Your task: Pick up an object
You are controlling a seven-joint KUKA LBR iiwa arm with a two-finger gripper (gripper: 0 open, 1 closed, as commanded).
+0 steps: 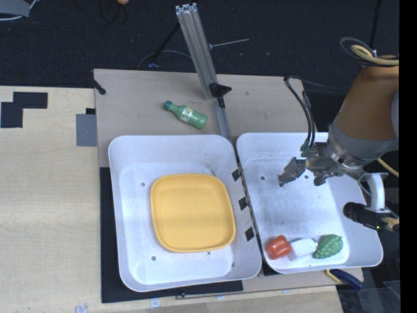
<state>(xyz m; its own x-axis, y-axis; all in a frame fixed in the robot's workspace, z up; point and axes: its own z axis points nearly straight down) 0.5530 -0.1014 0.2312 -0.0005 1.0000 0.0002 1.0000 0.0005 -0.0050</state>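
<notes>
The pincer (305, 173) hangs spread wide over the right bin (260, 150), gripping nothing — bare floor beneath it. The likely risk: it drops here and closes on air, since the pepper (278, 246), block (302, 247) and grapes (328, 246) huddle below it, touching by the near wall. Left of it, the other bin (124, 175) holds a plate (192, 211); a bottle (186, 114) lies on the bench (130, 96).

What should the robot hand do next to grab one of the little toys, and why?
Probably move toward the near edge of the right bin. The gripper hangs open over bare bin floor with nothing between its fingers, while the red toy pepper, a white piece and the green toy sit clustered in the bin's near corner, well away from it.
</notes>
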